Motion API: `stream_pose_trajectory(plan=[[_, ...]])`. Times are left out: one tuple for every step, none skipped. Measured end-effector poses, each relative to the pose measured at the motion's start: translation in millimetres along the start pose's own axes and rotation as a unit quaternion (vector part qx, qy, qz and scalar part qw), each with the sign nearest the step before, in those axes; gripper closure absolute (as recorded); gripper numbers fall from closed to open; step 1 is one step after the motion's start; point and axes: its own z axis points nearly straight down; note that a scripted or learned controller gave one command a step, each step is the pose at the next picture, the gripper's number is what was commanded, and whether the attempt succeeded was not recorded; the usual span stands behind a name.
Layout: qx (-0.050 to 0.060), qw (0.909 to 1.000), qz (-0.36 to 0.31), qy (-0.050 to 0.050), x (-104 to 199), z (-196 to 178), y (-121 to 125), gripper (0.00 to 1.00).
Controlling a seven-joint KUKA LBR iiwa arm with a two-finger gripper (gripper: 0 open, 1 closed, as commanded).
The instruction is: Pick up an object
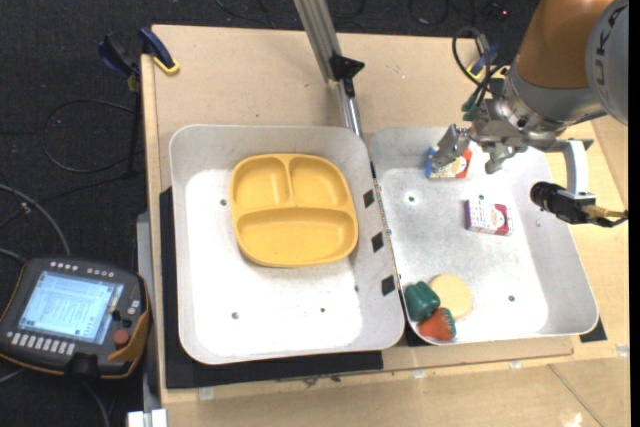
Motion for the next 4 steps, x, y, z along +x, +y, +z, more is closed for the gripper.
stream_pose_trajectory(plan=[[0.0, 1.0, 0.0, 0.0, 0.0, -0.1, 0.0, 0.0], [0.003, 1.0, 0.001, 0.0, 0.3, 64.4, -0.6, 0.0], [0.002, 1.0, 0.0, 0.0, 5.2, 113.1, 6.3, 0.0], [0.001, 1.0, 0.001, 0.0, 5.7, 133.4, 6.0, 0.0]])
